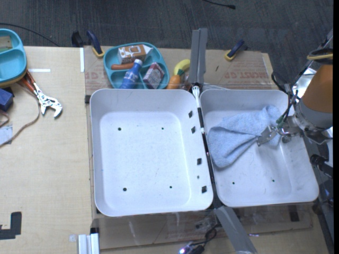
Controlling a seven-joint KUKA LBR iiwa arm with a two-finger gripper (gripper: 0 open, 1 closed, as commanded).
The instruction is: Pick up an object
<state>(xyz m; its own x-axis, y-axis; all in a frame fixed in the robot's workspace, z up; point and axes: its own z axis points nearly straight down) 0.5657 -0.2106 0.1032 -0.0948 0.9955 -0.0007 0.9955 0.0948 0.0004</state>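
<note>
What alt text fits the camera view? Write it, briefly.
A robot arm's gripper pinches a bunched pale blue cloth in the right white bin. The left bin sits alongside, with a blue tray of small items behind it.

A pale wooden tabletop (47, 168) fills the left side, with a dark grey carpeted floor (159, 9) beyond its far edge and black cables trailing across it. Two shallow white bins (100, 157) sit side by side on brown cardboard (249, 67), which orange-handled clamps (234, 50) hold at the far edge. A teal divided tray (111, 62) of small items rests behind the bins, and an adjustable wrench (46, 102) lies at the far left, under even, soft light.
</note>
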